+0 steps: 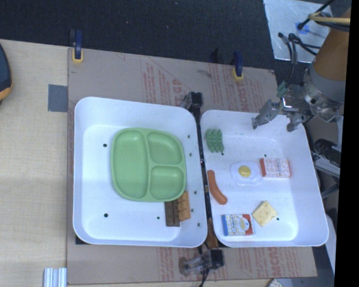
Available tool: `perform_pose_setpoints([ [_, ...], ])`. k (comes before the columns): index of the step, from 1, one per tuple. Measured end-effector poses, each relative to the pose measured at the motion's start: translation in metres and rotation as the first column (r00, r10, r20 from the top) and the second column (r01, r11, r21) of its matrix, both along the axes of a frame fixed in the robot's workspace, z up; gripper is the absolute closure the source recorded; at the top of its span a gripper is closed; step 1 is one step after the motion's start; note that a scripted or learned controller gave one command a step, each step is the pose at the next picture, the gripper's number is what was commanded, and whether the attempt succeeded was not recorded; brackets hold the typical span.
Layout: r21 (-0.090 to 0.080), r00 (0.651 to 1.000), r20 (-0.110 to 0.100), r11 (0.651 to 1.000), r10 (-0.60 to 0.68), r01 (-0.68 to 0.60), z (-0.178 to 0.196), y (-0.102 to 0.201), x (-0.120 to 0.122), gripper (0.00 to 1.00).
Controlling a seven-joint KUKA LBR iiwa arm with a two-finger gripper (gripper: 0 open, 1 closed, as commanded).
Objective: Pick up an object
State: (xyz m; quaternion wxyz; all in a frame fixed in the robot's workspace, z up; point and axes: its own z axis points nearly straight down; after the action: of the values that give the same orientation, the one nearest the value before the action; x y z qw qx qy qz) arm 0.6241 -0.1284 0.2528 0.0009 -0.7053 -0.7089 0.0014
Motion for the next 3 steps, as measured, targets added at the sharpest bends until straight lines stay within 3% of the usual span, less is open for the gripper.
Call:
perform_pose_setpoints([
  [1, 0.003, 1.0, -0.017, 1.0, -0.002, 0.002, -0.139, -0.011, -0.05, 0.0],
  [2, 0.001, 1.0, -0.003, 1.0, 0.002, -0.002, -0.163, -0.001, -0.037, 0.0],
  [3, 0.0, 1.0, -0.002, 1.0, 0.002, -0.002, -0.15, -0.003, -0.036, 1.0],
])
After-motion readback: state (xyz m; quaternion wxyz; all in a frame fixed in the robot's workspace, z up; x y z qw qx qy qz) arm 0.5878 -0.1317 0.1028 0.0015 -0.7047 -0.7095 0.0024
